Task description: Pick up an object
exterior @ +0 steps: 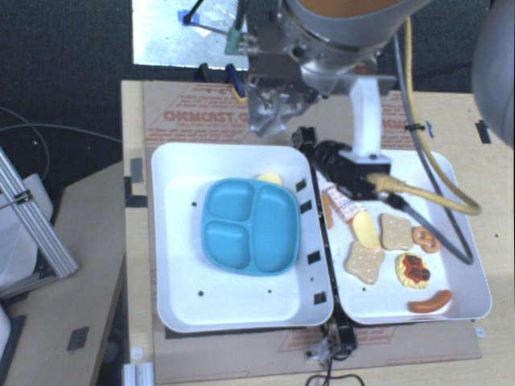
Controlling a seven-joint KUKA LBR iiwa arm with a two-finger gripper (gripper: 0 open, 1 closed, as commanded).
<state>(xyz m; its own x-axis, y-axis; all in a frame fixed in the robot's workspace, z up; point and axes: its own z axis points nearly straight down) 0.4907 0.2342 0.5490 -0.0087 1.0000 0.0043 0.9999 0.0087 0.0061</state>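
Note:
My gripper [269, 117] hangs high over the back rim of the left bin [173, 215], and nothing is visibly held in it. The right bin [471, 284] holds several toy foods: a red-and-white packet [341, 206], a pale yellow piece [366, 230], a bread slice [394, 232], a pretzel [425, 240], a cracker [364, 262], a small pizza-like piece [413, 272] and a sausage [429, 301]. A blue divided plate [249, 226] lies in the left bin, with a small yellow item [270, 179] peeking out behind it.
A black fitting [342, 170] with a yellow cable [434, 198] and a white bracket [366, 123] reaches over the back of the right bin. The arm's grey and orange body [354, 6] covers the top of the view. A metal frame [28, 215] stands at the left.

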